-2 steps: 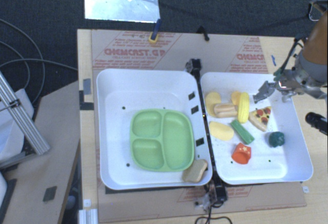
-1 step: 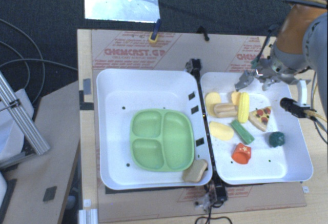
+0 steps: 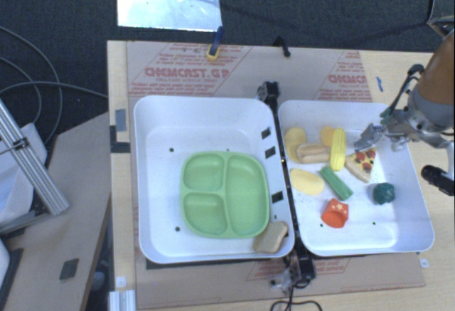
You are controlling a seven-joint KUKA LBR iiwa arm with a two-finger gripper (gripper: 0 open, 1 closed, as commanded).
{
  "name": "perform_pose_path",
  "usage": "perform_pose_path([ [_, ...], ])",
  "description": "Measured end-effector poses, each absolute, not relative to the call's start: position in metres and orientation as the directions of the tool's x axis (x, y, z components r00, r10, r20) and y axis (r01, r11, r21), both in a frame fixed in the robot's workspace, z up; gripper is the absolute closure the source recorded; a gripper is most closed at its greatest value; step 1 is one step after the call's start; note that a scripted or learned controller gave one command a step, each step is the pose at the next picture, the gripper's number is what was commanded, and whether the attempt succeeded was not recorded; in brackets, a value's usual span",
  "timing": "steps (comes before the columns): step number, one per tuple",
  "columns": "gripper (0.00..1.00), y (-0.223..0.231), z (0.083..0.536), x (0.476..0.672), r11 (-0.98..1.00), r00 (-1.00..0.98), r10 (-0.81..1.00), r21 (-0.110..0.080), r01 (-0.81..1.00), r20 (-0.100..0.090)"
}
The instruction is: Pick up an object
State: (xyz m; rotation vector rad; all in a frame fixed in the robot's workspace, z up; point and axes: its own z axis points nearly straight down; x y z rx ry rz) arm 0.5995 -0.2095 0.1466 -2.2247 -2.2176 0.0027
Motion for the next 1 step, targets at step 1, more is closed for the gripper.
perform_pose_path([
  [1,0.00,-0.1445,0.0873,0.6165,0.008,-0.008,1.000,0.005,1.000,0.000],
])
